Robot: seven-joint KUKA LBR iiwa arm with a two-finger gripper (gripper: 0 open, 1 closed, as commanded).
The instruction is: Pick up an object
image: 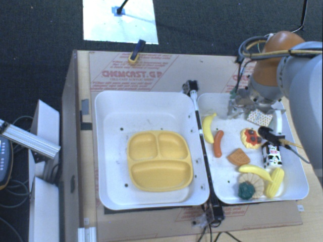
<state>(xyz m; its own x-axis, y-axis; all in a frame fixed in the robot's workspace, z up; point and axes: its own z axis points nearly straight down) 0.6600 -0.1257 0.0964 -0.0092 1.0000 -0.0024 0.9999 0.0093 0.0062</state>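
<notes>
"CHEMCAST GP" in red on the brown board point(132, 70)

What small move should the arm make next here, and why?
Probably lower the end effector a little and shift toward the banana, the nearest toy. It hangs at the right bin's far corner with nothing between its fingers, so no object is picked yet.

yellow tray point(159, 161), orange hot dog point(218, 143), white bins point(108, 135), black-and-white cow-patterned carton point(272, 156)
</notes>
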